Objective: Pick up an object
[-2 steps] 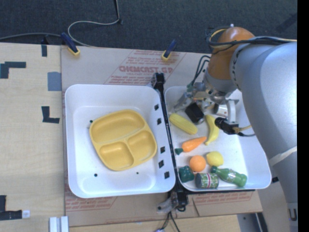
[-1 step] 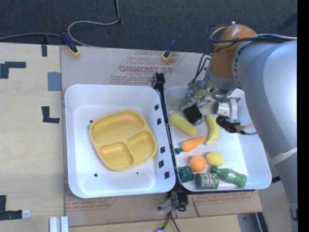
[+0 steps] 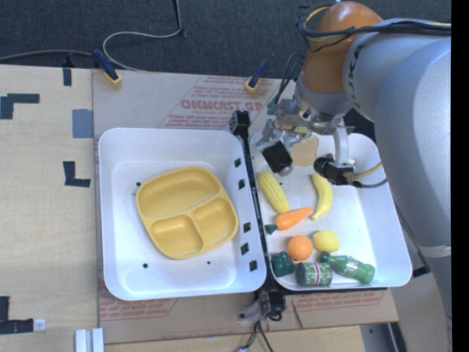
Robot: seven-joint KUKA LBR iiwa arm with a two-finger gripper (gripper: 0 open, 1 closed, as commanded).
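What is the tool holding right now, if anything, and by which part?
It cannot be told. The tool hangs over the right bin, just above the corn cob, but nothing shows in its grip.

Corn [image 3: 273, 190], carrot [image 3: 292, 218] and banana [image 3: 322, 195] close together; open floor beside the yellow plate [image 3: 187, 211].

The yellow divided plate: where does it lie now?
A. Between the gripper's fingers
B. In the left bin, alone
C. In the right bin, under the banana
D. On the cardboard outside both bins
B: the yellow divided plate lies flat in the left bin, while the corn, carrot and banana lie in the right bin.
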